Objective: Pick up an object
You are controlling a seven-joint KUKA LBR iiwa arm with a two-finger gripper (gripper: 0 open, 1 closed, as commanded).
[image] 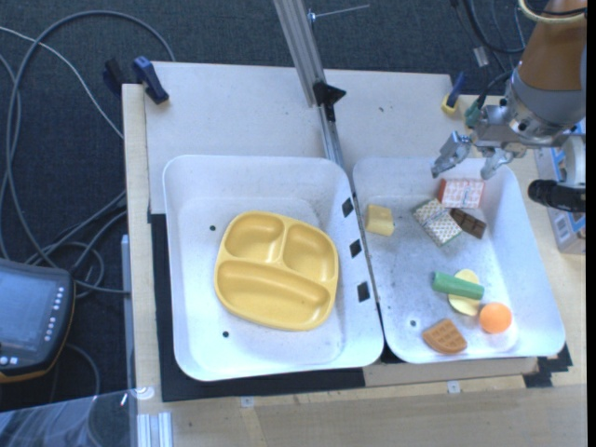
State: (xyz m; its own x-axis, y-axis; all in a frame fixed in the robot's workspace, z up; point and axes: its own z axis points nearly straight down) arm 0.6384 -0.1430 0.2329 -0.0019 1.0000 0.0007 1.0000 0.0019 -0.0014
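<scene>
My gripper (469, 160) hangs open above the far rim of the right bin (406, 277), with nothing between its two fingers (448, 155). Just below it lies a red and white box (462, 194). Near that are a checkered block (435, 221) and a brown chocolate piece (468, 223). A yellow cheese cube (379, 220) sits by the bin's left wall. Toward the front lie a green stick (457, 284) on a yellow slice (465, 303), an orange ball (495, 318) and a brown waffle piece (444, 336).
The left bin (191, 203) holds a yellow divided plate (277, 269). A slanted metal pole (300, 40) runs down to the gap between the bins. A blue clamp (149, 77) sits at the bench's far left corner; cables and a pendant (28, 319) lie off the bench to the left.
</scene>
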